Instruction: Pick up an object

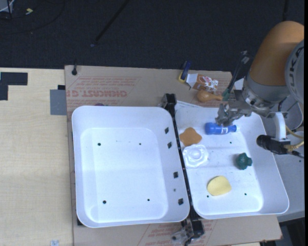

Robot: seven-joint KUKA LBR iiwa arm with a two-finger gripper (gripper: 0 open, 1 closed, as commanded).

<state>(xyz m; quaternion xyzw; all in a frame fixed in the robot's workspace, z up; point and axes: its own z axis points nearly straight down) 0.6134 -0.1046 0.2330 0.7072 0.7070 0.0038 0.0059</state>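
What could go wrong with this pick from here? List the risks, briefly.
1. The gripper is right at one end of the blue object, not its middle, so a grasp may catch the tip and slip off.
2. The blue object looks rounded and lies flat; a push could roll it toward the orange piece and white object.
3. It sits near the right bin's far rim, which may crowd the approach.

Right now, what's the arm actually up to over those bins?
The arm's gripper is down in the right bin, right at the blue object near the bin's far side. Whether it has a grasp on it can't be made out. An orange piece, a white piece, a yellow piece and a green piece lie loose in the same bin.
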